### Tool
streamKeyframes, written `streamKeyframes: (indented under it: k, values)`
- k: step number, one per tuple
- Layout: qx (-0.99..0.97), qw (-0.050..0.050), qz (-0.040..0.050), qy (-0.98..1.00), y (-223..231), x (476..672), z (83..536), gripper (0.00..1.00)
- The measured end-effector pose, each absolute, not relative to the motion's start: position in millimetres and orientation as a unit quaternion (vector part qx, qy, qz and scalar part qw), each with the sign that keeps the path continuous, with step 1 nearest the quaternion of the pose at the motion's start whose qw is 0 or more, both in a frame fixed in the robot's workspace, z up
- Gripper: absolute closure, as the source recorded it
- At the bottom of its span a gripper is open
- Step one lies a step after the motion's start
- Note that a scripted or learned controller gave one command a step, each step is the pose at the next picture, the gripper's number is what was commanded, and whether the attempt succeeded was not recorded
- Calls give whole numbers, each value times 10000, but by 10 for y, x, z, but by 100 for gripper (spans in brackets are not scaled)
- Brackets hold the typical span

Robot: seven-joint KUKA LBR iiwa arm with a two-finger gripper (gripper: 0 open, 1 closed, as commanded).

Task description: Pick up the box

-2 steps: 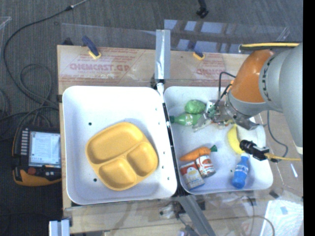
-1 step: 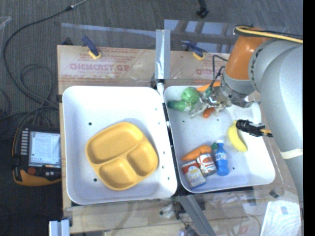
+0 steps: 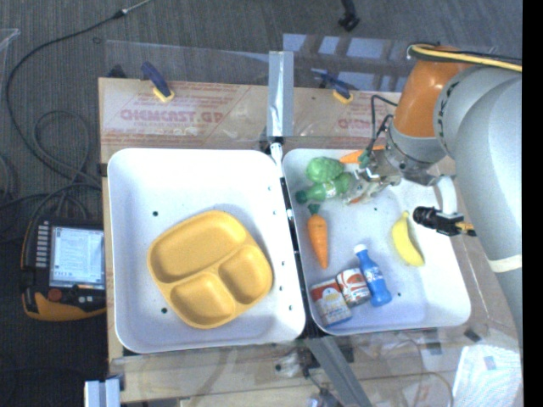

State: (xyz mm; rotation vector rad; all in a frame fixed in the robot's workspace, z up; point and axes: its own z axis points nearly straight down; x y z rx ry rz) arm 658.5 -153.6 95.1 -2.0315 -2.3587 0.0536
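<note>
Arm (image 3: 475,134) enters from the right, grey bulk with orange band, wrist angled down over the far end of the right bin (image 3: 441,308). Left bin (image 3: 136,193) carries a yellow divided tray (image 3: 212,267), lying at a slant, nothing in its compartments.

Right bin contents, big to small: green leafy vegetable (image 3: 324,175) at the far end; carrot (image 3: 317,237) just below it, pointing toward the near edge; box (image 3: 338,295), red and white with a printed label, lying flat near the bin's near edge; blue bottle (image 3: 372,276) with white cap, touching or just beside the box on its right; banana (image 3: 407,242) by the right wall.

Gripper (image 3: 370,176) sits low beside the green vegetable, well apart from the box. Whether it is wide or closed cannot be told; it blurs into the clutter there.

Judgement: approach step, grasp not yet begun on the box. Next move calls for travel toward the near edge, then a descent that clears the bottle crowding the box's right side.
</note>
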Motion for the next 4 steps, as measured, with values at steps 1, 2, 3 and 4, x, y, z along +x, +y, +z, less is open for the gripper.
streamKeyframes:
  k: [1,2,3,4]
  values:
    - [-7029,2,6,-7113,-626,6444,1834,100]
    - [-6692,-20,21,-7431,-541,6682,2061,100]
    - [-6433,-16,19,-7656,-1026,6681,2173,100]
    - [-6432,-16,21,-7657,-1025,6680,2172,0]
